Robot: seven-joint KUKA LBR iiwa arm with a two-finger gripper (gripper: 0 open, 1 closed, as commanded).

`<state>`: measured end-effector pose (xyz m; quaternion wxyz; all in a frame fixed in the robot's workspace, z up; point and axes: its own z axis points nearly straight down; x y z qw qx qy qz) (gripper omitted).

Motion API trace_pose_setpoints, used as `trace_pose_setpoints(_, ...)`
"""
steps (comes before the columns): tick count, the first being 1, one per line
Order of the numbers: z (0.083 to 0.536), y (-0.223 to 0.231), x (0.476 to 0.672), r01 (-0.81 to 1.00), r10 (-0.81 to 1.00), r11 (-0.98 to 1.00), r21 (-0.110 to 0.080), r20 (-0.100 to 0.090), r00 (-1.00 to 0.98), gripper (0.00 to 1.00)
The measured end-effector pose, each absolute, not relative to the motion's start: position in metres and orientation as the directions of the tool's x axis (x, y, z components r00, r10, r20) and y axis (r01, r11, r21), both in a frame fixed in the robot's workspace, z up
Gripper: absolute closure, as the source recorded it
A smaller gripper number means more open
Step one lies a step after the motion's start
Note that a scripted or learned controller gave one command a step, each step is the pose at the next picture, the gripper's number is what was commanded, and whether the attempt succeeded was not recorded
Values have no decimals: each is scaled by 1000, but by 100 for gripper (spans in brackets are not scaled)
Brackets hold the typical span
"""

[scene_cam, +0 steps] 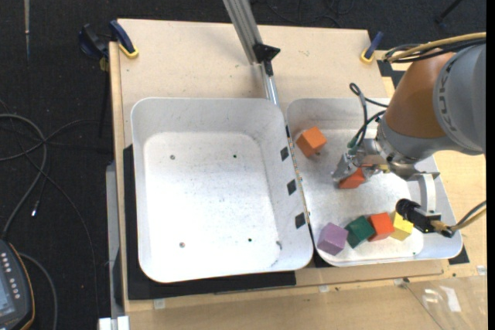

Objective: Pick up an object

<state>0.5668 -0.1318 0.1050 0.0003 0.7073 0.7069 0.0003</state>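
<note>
Red-orange block (pixel 353 179) in right bin (pixel 329 116), mid-floor, directly under tool (pixel 349 171) and seemingly between its tips, grip state impossible to tell; not yet lifted, so closing, raising and clearing of the bin probably left.

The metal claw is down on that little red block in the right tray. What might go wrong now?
The small red-orange block sits right at the gripper, partly hidden, so a firm hold isn't certain; it may slip free on lifting. The orange cube lies close by in the right white bin and might get nudged.
</note>
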Motion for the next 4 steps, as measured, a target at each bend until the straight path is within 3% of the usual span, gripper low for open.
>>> trace_pose_setpoints(1,105,-132,567,1000,1000,-1,0,0,1,0)
trace_pose_setpoints(2,115,-132,567,1000,1000,-1,2,0,1,100)
trace_pose_setpoints(3,199,-61,535,1000,1000,8,6,3,-8,100)
trace_pose_setpoints(4,208,36,563,1000,1000,10,1,3,-10,100)
